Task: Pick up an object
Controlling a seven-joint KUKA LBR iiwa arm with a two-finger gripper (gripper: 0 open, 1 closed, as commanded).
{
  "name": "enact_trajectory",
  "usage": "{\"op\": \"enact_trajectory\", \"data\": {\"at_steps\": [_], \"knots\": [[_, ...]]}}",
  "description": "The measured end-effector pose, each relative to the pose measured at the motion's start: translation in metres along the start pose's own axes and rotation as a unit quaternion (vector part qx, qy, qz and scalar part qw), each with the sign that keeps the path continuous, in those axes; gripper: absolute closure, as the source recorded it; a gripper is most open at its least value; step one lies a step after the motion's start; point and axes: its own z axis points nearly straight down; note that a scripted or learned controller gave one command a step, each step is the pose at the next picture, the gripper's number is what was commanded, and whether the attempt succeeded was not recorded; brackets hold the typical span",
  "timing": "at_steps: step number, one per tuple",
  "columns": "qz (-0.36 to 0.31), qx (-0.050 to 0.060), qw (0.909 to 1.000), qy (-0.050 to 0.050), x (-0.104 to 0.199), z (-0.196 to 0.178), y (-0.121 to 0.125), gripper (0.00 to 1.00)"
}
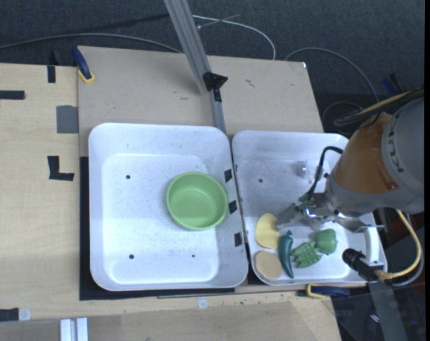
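A green bowl [197,201] sits in the left bin [122,190], toward its right side. In the right bin [271,155], along its front edge, lie a pale yellow piece [266,229], a tan round piece [267,263], a dark green pepper-like toy [285,252] and a light green knobbly toy [316,248]. My gripper [307,214] hangs low over the right bin, just above these green toys and right of the yellow piece. The arm's grey and orange body covers the bin's right part. I see nothing between the fingers.
A slanted metal pole [193,41] rises from the bench behind the bins. Cables run across the dark floor at the back. Black clips [232,204] sit on the wall between the two bins. The left bin has bare floor around the bowl.
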Motion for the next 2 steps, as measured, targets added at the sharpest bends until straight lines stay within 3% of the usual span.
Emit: {"op": "enact_trajectory", "data": {"at_steps": [1, 2], "knots": [[-0.001, -0.002, 1.0000, 0.000, 0.001, -0.013, 0.001, 1.00], [0.000, -0.005, 1.0000, -0.001, 0.004, -0.055, 0.004, 1.00]]}}
